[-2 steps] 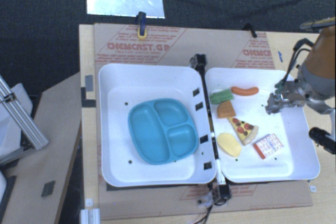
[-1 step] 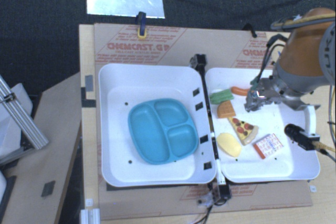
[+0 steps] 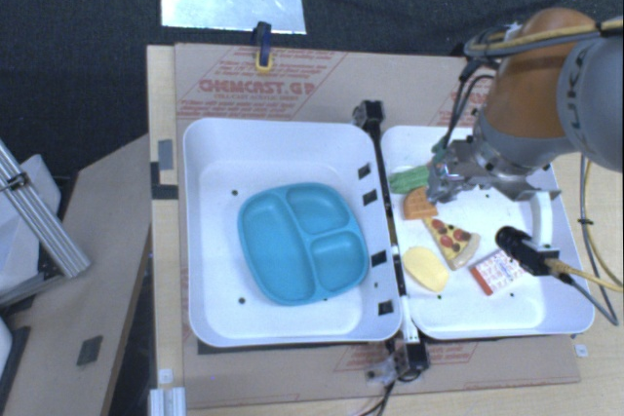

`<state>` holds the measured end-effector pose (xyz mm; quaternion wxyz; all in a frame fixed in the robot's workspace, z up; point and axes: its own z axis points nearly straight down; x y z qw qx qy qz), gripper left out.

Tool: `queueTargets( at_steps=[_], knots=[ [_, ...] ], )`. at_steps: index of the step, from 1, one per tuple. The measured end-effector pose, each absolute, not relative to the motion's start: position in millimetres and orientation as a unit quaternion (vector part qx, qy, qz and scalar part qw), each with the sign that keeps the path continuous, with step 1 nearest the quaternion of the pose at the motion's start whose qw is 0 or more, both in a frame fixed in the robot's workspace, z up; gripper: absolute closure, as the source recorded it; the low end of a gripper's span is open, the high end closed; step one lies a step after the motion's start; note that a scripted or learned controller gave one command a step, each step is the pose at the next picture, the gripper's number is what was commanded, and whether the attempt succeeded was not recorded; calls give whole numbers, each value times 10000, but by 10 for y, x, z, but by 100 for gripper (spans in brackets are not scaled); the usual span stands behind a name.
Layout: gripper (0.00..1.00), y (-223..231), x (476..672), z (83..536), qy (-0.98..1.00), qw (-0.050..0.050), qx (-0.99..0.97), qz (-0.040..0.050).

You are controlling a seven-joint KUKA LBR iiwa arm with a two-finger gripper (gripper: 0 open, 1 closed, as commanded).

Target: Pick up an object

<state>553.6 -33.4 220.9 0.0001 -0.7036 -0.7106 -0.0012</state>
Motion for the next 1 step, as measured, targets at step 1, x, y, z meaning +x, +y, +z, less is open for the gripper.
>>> queueTargets(
  at_steps=[1],
  knots=[
    [100, 187, 5669, 2116, -7107, -2, -7035, -13]
  ],
)
